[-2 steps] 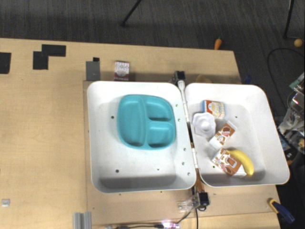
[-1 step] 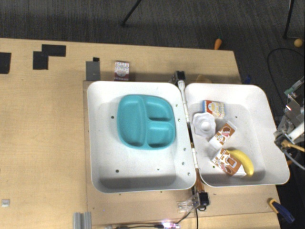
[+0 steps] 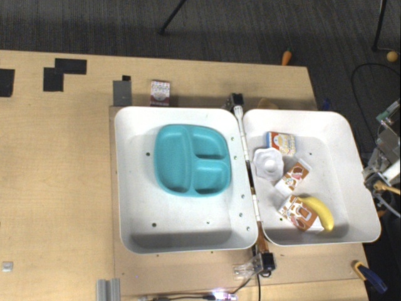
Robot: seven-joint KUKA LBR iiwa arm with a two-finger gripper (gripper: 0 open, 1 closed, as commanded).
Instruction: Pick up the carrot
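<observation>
Cannot tell where the carrot lies: nothing among the clutter of the right bin reads clearly as one, and the lone orange stub at the far edge of the surface is too small to name. Hence the chief risk: closing on the wrong thing, most likely the banana, long and bright like the target and lying near the bin's front wall. Also likely: a miss, or a push that merely shuffles the pile, should the carrot sit under or behind something. Crowded together in that bin: a small carton, a white cup just in front of it, a patterned packet beside the cup, and another packet touching the banana. Little free room between them, so a descent anywhere there probably knocks a neighbour. At the right edge, outside the bin's rim, the arm's end; cannot tell whether the jaws stand wide or narrow, and nothing seen between them. In the left bin, a teal divided plate, well apart from the clutter and no obstacle. Behind that bin, a small box and a grey block, out of the way.
</observation>
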